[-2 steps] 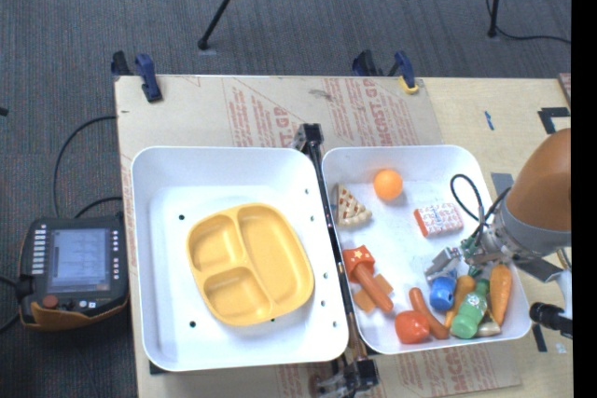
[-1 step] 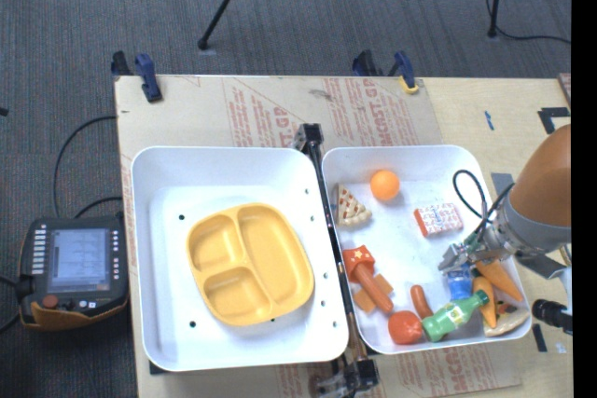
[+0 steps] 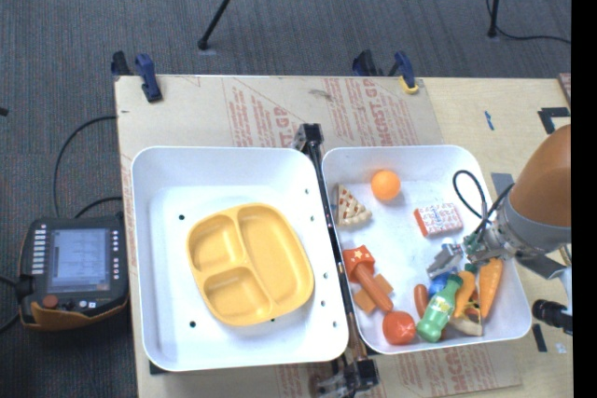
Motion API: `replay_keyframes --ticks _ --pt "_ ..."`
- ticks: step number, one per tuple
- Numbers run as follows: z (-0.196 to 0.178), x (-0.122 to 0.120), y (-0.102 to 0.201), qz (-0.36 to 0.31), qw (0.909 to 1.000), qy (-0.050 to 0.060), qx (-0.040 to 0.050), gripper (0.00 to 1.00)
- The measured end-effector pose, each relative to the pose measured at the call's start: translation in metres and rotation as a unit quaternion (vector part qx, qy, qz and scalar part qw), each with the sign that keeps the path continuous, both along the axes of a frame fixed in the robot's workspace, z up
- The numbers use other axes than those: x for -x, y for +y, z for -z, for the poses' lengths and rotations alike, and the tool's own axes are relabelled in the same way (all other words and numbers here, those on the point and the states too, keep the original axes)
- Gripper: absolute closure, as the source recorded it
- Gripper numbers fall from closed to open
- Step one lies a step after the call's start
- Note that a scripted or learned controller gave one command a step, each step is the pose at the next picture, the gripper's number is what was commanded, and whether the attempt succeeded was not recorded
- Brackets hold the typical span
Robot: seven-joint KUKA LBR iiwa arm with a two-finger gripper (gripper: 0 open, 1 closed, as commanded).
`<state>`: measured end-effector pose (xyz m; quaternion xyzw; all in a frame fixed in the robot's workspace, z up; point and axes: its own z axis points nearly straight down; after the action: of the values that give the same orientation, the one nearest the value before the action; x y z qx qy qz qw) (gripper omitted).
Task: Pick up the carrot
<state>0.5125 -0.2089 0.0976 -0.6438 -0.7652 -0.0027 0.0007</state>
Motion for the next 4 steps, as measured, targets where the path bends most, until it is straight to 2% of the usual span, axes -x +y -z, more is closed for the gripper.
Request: replay_keyframes --ticks 1,2,3,4 --pt "-0.01 0.0 0.0 0.003 1.0 0.0 -0.0007 1.0" --pt "-0.019 0.0 0.0 0.006 1.0 0.0 -0.0014 1.0" --pt "-0.048 0.005 0.029 0.152 0.9883 0.002 0.002 1.0" --pt "-0.048 0.005 0.029 0.152 0.9883 0.002 0.0018 0.0"
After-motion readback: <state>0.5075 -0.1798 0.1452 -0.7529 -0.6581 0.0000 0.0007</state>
